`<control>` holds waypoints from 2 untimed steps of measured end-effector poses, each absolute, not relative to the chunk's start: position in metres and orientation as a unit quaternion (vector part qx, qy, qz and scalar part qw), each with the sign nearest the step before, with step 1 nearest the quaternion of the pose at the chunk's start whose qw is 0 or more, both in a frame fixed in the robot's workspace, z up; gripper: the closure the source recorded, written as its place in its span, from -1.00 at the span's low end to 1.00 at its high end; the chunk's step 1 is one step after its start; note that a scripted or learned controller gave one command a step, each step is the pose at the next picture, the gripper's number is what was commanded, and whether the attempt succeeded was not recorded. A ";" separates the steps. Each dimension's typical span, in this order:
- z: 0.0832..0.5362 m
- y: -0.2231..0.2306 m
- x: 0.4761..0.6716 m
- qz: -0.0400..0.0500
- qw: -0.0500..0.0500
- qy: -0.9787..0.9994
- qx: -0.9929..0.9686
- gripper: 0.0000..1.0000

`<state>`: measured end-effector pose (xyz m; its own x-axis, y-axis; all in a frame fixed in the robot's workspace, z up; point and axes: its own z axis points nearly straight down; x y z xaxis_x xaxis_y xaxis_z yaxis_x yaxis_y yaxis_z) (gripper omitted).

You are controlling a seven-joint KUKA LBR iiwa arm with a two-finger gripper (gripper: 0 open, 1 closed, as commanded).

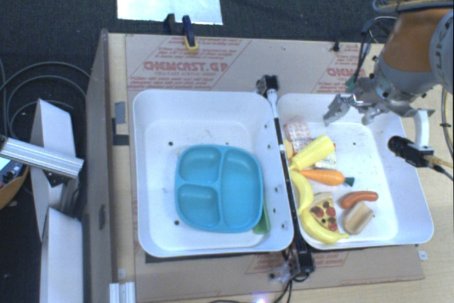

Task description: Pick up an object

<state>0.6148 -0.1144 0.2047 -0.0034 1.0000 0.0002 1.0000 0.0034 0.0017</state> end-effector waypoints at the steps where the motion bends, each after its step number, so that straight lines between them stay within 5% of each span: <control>1: 0.082 -0.111 0.616 0.004 0.001 0.707 0.708 -1.00; 2: 0.103 -0.115 0.620 0.006 0.010 0.707 0.707 1.00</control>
